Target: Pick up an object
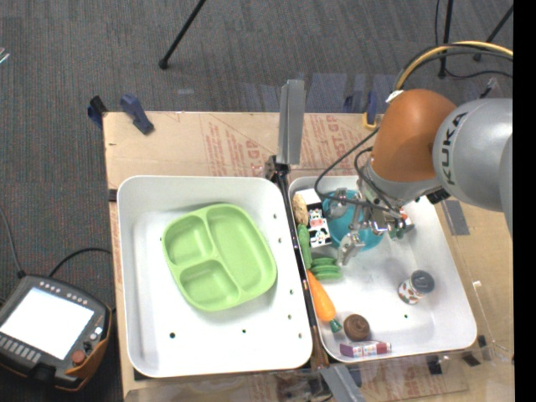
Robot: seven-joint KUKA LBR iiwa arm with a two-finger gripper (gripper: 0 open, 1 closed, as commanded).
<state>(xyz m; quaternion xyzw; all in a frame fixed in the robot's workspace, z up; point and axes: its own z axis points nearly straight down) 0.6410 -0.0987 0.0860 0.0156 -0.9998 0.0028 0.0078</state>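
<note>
My gripper [358,239] hangs low over the upper middle of the right bin [448,304], under the orange wrist band. Its metal fingers [350,248] point down just below a teal object [339,216] that lies partly beneath the wrist. Beside it on the left is a small black and white patterned box [317,227]. Along the bin's left wall lie a green ridged piece [323,267] and an orange carrot [321,298]. A small can [415,286] stands toward the right. A brown round object [358,326] and a pink bar [365,349] sit at the near edge.
The left bin [142,325] holds a light green divided plate [219,256]. A grey upright post [291,124] stands at the back between the bins. A teach pendant [50,329] lies on the floor at lower left. Open floor shows in the right bin's middle.
</note>
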